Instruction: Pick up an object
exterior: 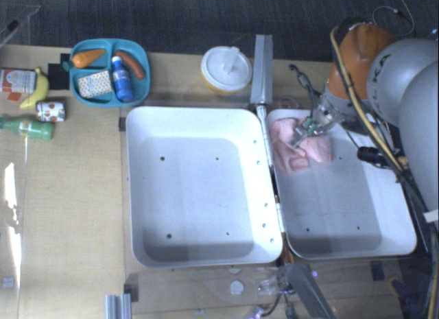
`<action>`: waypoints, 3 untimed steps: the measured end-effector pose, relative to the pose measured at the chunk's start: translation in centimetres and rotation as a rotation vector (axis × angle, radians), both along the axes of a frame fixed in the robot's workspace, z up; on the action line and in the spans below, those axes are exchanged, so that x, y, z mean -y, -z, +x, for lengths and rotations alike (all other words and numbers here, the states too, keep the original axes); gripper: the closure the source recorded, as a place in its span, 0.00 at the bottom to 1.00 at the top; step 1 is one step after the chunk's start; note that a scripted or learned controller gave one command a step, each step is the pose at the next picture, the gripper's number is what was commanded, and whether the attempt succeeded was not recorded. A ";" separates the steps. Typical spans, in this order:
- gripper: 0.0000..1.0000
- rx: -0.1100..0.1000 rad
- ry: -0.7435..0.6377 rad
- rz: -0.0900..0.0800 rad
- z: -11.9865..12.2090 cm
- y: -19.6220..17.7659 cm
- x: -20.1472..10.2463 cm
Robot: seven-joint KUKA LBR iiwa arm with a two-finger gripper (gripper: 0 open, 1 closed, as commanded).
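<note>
The gripper (306, 130) is lowered onto the pink cloth (296, 149) in the right bin (357, 242), placed for a grasp; the fingers' state cannot be told.

A blue divided plastic tray (140, 71) of toy food sits near the bench's far left corner, beside a yellow banana (36, 90), a small printed can (51, 111) and a green bottle (27, 128). A white-lidded yellow cup (226, 69) stands behind the left white bin (137, 194).

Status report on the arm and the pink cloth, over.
Gripper down on pink cloth, far-left corner of right bin. Grip unconfirmed. Nothing crowding the cloth.
</note>
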State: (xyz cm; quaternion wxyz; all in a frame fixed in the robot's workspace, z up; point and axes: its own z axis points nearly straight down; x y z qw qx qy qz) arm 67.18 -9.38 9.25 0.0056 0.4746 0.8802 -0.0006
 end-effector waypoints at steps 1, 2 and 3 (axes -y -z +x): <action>0.00 0.000 0.000 0.000 0.0 0.0 0.0; 0.00 0.000 0.000 0.000 0.0 0.0 0.0; 0.00 0.000 0.000 0.000 0.0 0.0 0.0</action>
